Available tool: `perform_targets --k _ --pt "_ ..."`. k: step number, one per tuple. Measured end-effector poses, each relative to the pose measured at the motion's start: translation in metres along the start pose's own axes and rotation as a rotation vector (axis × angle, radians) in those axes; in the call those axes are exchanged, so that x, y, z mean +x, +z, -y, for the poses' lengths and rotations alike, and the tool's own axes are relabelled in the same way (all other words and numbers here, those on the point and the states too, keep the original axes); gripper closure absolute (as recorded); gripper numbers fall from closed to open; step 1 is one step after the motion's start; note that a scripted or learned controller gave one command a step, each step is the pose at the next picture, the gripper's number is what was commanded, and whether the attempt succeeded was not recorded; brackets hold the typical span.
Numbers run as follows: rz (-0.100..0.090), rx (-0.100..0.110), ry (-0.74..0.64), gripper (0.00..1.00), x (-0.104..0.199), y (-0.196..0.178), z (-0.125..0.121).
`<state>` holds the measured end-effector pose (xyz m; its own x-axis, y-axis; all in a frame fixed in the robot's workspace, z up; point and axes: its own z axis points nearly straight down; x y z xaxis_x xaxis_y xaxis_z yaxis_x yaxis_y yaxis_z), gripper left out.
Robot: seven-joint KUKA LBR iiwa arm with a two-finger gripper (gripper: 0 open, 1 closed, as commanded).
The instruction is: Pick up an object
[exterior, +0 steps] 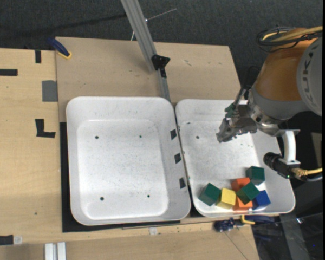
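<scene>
Hovering over the right bin (206,112) near its far edge, gripper (226,134) with finger state impossible to tell; coloured blocks (235,193) clustered at the bin's near right corner, well apart.

Even, moderately bright overhead light; the two shallow white plastic bins (124,104) read clean with no hard glare. Soft shadows, slight overall softness, dark floor at top underexposed.

Grey arm with orange band reaching left, gripper (226,134) lowered
</scene>
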<state>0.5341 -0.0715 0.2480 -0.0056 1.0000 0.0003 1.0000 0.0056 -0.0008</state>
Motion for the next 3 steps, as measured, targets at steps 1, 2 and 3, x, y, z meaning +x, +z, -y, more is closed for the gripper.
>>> perform_targets --k 1,2,3 --pt "-0.001 0.001 -0.001 1.00 0.052 0.014 -0.021" --pt "-0.001 0.001 0.000 1.00 0.103 0.010 -0.031" --pt "0.000 0.000 -0.001 1.00 0.156 0.014 -0.044"
